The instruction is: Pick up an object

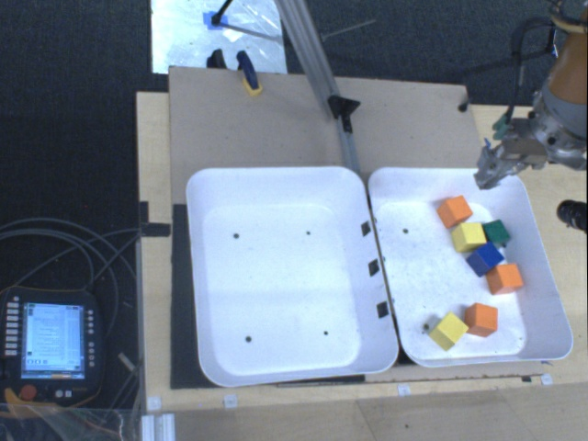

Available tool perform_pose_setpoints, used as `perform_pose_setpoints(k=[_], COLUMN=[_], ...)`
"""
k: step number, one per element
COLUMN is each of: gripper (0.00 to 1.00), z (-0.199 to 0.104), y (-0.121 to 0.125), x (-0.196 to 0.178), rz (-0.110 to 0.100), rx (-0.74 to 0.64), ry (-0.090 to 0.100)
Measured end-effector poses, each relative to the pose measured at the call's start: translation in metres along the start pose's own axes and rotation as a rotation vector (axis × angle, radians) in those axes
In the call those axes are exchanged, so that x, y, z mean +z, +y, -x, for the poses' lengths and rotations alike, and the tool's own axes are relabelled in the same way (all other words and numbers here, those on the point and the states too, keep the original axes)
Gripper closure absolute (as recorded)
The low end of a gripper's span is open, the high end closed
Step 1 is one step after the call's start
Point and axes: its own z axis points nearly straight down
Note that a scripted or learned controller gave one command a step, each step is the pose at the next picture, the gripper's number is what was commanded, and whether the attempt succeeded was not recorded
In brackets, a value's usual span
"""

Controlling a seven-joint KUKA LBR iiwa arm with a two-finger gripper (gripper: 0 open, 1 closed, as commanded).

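Observation:
Several small blocks lie in the right bin [415,274]. An orange block [453,211] is farthest back, with a yellow block [469,237], a green block [496,232] and a blue block [484,259] clustered just in front of it. Another orange block [504,278] sits by the right wall. Near the front lie a yellow block [448,331] and an orange block [480,319]. My gripper [491,171] hangs over the bin's back right corner, above and behind the far orange block, with nothing seen between its fingers.
The left bin [276,274] sits beside the right one on a brown board. A slanted metal rod [317,62] crosses the back. A teach pendant [50,343] with cables lies at the lower left, off the bench.

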Motion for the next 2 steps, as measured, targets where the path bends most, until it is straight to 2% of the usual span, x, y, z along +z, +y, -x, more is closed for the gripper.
perform_pose_setpoints(k=[1, 2], gripper=[1.0, 1.0], z=[-0.05, -0.095], y=[-0.004, -0.004], x=[-0.003, 0.013], rz=[-0.001, -0.002], rx=[-0.001, 0.0], ry=[0.0, 0.0])
